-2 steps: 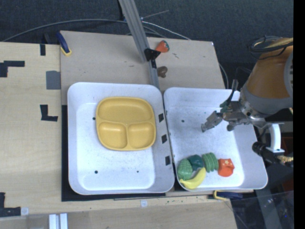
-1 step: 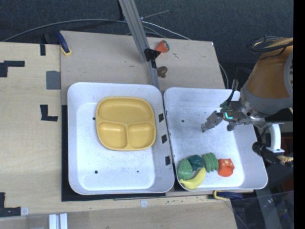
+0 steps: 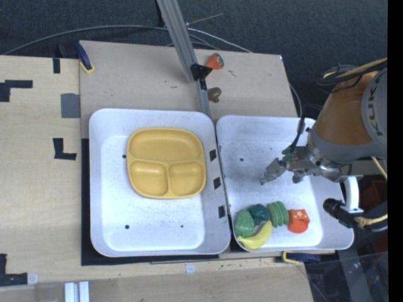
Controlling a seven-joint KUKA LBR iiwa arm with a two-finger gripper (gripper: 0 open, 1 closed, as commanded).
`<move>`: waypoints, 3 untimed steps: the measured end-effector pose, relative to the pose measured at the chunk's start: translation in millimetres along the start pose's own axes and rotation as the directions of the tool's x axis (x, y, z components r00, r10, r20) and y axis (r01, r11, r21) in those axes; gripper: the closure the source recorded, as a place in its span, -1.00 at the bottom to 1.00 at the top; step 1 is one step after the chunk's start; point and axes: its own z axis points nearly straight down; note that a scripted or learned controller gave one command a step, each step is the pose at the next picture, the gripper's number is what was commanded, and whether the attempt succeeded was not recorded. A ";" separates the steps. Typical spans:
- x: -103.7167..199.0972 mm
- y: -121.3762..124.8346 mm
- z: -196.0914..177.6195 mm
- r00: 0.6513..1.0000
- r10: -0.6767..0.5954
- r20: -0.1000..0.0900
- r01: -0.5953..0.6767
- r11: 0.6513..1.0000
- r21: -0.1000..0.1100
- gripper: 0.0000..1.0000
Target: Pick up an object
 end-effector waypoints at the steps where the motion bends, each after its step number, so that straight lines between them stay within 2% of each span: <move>1: 1.6 -5.3 64.2 1.000 0.000 -0.001 0.000 1.000 0.002 -1.00; 2: 1.7 -5.2 83.1 1.000 -0.001 0.001 0.001 1.000 -0.005 -1.00; 3: 2.3 -5.5 72.8 1.000 0.000 0.000 0.000 1.000 -0.004 1.00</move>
